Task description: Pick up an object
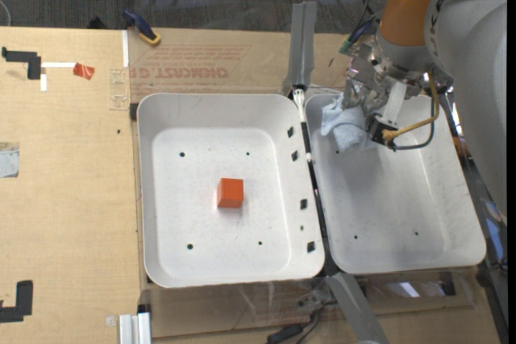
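Camera view: slanted look down on both bins.
Left white plastic bin (161,173): a small orange-red cube (230,193) sits near its middle, well apart from the arm.
Right white plastic bin (435,221): a crumpled pale blue-white cloth (340,129) lies at its far left corner.
Gripper (363,110): low over that corner, touching the cloth; whether it grips the cloth cannot be told.

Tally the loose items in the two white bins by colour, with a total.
Orange-red: 1, the block in the left bin
Pale blue-white: 1, the crumpled cloth in the right bin, under the gripper
Total: 2
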You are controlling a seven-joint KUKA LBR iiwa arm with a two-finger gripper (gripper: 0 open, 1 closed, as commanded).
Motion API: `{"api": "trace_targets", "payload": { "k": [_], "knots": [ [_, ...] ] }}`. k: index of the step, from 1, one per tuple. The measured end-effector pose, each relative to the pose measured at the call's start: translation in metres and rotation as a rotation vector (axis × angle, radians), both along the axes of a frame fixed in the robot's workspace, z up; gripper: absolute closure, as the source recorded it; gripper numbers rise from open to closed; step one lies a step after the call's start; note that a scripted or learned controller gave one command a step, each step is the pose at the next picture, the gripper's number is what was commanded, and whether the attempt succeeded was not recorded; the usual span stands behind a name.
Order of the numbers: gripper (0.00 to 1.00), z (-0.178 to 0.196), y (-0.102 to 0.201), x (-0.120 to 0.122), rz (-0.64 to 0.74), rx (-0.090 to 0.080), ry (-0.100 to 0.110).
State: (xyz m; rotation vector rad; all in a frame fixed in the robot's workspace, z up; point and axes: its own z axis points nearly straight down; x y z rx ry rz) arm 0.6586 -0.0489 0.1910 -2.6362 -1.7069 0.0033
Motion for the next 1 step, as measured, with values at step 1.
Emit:
{"api": "trace_targets", "payload": {
  "k": [1],
  "knots": [
    [1.0, -0.0012, 0.0419, -0.0005, -0.045, -0.001, 0.002]
  ]
}}
